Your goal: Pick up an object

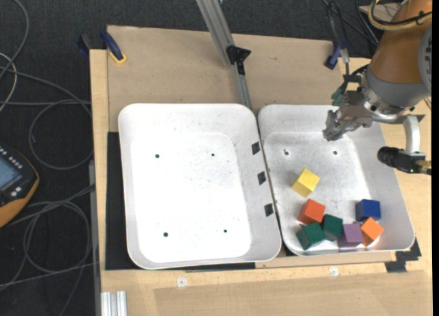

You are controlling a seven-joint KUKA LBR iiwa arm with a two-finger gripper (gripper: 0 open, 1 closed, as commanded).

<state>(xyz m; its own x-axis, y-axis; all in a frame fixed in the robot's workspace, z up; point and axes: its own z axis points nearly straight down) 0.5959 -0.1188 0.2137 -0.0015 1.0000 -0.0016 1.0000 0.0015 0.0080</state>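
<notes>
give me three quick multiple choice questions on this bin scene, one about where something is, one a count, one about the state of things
1. Where do the blocks lie?
A. left bin
B. right bin
C. on the bench

2. How many blocks are there?
A. four
B. nine
C. seven

3. Where is the hand relative to the blocks?
A. over the far end of the right bin, apart from them
B. pressed on the yellow block
C. over the left bin

Key: 1 B, all blocks sit in the right bin, most by its near edge. 2 C, yellow block, two orange, two green, one blue, one purple. 3 A, the hand is at the far end, clear of the yellow block.
</notes>
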